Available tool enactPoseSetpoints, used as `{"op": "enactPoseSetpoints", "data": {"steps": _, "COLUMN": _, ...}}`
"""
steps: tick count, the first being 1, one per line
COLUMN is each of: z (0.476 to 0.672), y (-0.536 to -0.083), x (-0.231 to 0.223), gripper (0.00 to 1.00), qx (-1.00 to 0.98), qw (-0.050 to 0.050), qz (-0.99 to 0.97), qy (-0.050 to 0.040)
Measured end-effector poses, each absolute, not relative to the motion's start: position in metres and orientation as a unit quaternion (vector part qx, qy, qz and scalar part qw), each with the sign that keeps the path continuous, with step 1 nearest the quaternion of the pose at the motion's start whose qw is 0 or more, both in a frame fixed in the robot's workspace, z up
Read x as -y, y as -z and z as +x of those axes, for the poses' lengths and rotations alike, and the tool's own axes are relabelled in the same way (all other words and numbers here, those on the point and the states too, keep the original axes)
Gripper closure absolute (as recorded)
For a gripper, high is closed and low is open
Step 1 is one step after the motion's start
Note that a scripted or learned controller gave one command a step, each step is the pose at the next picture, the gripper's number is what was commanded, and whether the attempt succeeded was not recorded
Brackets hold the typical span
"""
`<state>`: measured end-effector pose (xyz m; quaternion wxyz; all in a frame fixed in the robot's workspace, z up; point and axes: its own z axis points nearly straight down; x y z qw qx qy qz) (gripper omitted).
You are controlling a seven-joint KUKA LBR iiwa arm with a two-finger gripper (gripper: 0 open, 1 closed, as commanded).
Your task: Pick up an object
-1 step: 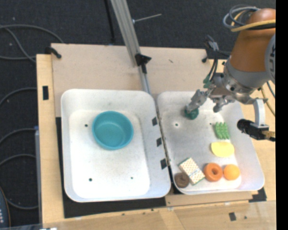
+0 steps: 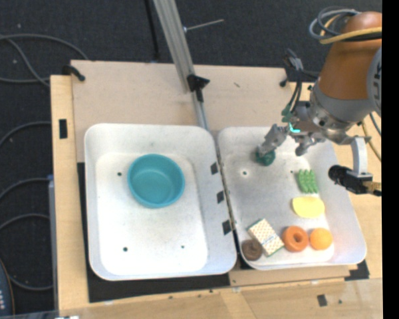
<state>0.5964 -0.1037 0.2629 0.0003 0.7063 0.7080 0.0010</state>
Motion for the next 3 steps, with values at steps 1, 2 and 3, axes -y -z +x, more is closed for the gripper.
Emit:
{"op": "enactPoseSetpoints", "data": {"steps": 1, "z": 0.594, "y": -0.201, "x": 0.1, "gripper": 0.0, "qx": -0.706, "qw": -0.001, "qz": 0.708, "qy": 0.0025}}
{"op": "enactPoseSetpoints", "data": {"steps": 2, "z": 0.592, "y": -0.156, "x": 0.109, "gripper": 0.0, "qx": -0.707, "qw": -0.001, "qz": 0.708, "qy": 0.0023}}
{"op": "enactPoseSetpoints", "data": {"steps": 3, "z": 0.591, "y": -0.103, "x": 0.11, "gripper": 0.0, "qx": -0.706, "qw": -0.001, "qz": 0.708, "qy": 0.0023}}
